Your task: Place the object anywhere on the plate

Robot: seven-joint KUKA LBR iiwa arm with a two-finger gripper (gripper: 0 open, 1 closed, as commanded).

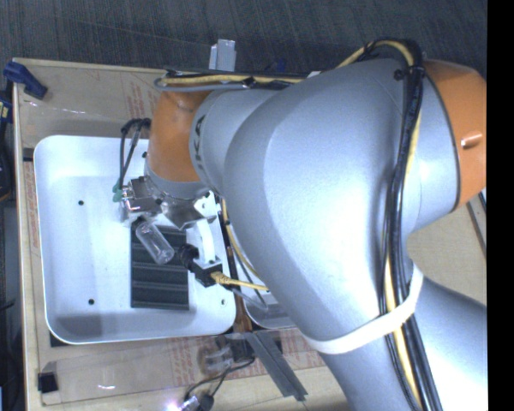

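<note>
While the bulky grey arm with its orange band (343, 204) covers most of the right side of the scene, its tool (158, 242) hangs low over the left shallow white plastic bin (68, 229), which sits on the pale wooden table (94, 88). Directly beneath the tool, and reaching a little past it toward the bin's near wall, lies a dark ribbed rectangular plate (160, 285), flat on the bin floor. A small clear, glassy object (154, 243) shows at the tool's tip, over the plate's upper end; whether the tool is clenched on it or released cannot be told. Right of the tool, under the arm, a sliver of the second white bin (261, 319) shows.
</note>
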